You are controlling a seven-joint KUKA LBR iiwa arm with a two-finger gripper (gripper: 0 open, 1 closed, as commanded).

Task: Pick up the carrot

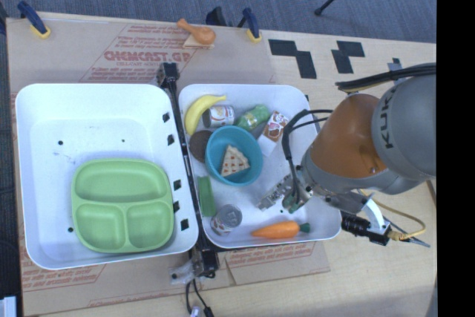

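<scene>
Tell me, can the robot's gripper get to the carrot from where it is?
Probably yes. The carrot lies alone on bare bin floor near the front wall, just below the gripper. Nothing sits between them; the small can lies off to the side.
</scene>
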